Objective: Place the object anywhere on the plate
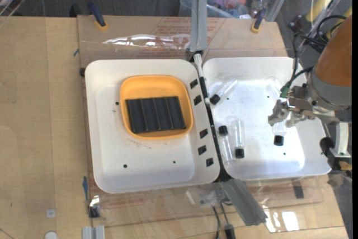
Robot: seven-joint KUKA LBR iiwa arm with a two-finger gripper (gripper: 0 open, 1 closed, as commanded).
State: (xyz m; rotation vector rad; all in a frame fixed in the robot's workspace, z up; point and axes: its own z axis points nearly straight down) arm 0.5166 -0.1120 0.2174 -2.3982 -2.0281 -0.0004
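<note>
**While the gripper is hanging over the right bin, nothing is resting between it and the plate**

While you're watching this frame, the gripper [278, 120] is hovering at right of centre, above the right bin [291, 162]. I can't tell whether it's released or clenched, and you aren't seeing anything held in it.

A small black piece [278, 140] is lying just below it on the bin floor. A clear tube [238, 137] with a black cap is lying lower centre in the same bin, well apart from the gripper. A second clear tube [225, 89] is lying near the divider.

The orange plate [130, 89] is sitting in the left bin [106, 165], carrying a black ridged block [155, 115].
</note>
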